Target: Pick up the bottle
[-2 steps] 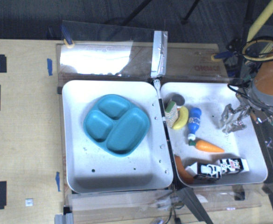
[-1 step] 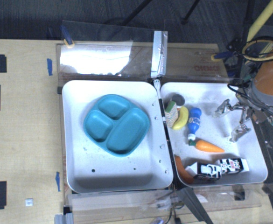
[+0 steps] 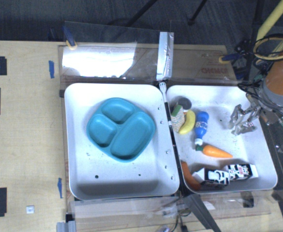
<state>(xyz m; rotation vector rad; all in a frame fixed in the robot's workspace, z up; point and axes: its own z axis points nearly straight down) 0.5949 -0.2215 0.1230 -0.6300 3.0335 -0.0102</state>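
Observation:
A small blue bottle (image 3: 201, 125) with a white label lies in the right bin (image 3: 262, 144), left of centre, between a yellow banana (image 3: 187, 122) and an orange carrot (image 3: 215, 151). My gripper (image 3: 242, 119) hangs over the right part of the same bin, to the right of the bottle and apart from it. Its metal fingers point down and left with nothing between them.
A blue sectioned plate (image 3: 121, 128) lies in the left bin (image 3: 78, 173). A black-and-white carton (image 3: 228, 173) lies along the right bin's front wall, with an orange-brown item (image 3: 189, 176) at its left end. A dark round object (image 3: 182, 103) sits behind the banana.

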